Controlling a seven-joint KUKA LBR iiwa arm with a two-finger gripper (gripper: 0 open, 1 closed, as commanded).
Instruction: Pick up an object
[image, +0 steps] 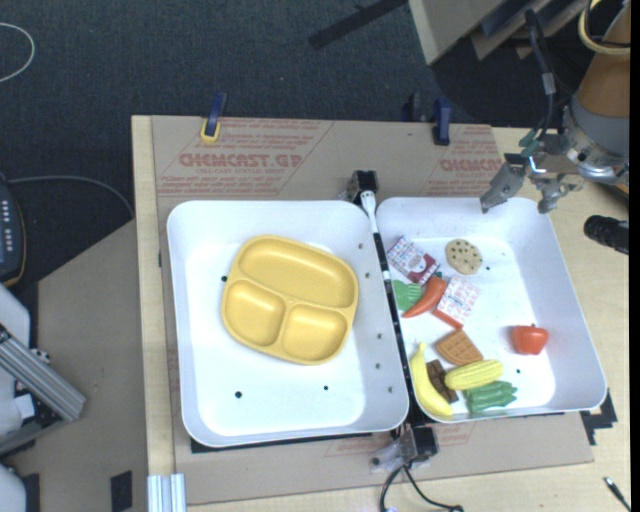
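My gripper (522, 197) hangs open over the far edge of the right bin (572, 290), its two fingers spread apart with nothing between them. Below it in that bin lie a round cookie (463, 256), a red-and-white packet (411, 259), an orange carrot (429, 296) on a green piece, a second packet (459, 296), a red tomato (529, 339), a brown waffle (458, 349), a banana (426, 386), a corn cob (473, 375) and a green vegetable (490, 397).
The left bin (200, 350) holds a yellow divided plate (289, 298). A black divider rail (385, 290) runs between the bins. Clamps (211, 120) stand on the cardboard's far edge. Beyond the bench lies dark carpet.
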